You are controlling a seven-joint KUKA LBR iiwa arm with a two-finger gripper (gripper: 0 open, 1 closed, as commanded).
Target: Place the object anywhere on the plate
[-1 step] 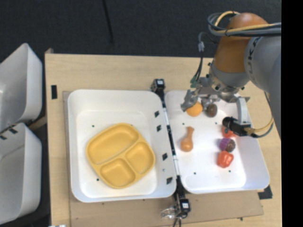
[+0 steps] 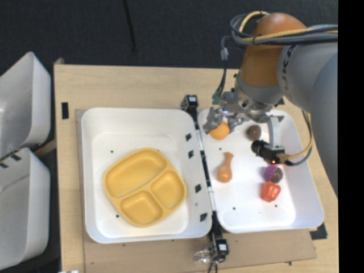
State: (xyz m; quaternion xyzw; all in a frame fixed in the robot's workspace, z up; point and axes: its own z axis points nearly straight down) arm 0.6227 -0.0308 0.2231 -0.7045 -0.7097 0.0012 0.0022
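Orange ball (image 2: 219, 131) under the jaws (image 2: 223, 121) looks light, smooth, roll-prone; pinch across its middle. Jaw opening: cannot tell. Plate (image 2: 145, 186) waits.

Bright, even overhead light — the white bins (image 2: 136, 118) nearly wash out, shadows stay soft and faint; the picture is slightly grainy and soft.

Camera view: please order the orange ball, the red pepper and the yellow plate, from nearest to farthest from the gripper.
From the gripper:
1. Orange ball, right at it, right bin.
2. Red pepper, lower in the right bin.
3. Yellow plate, left bin.
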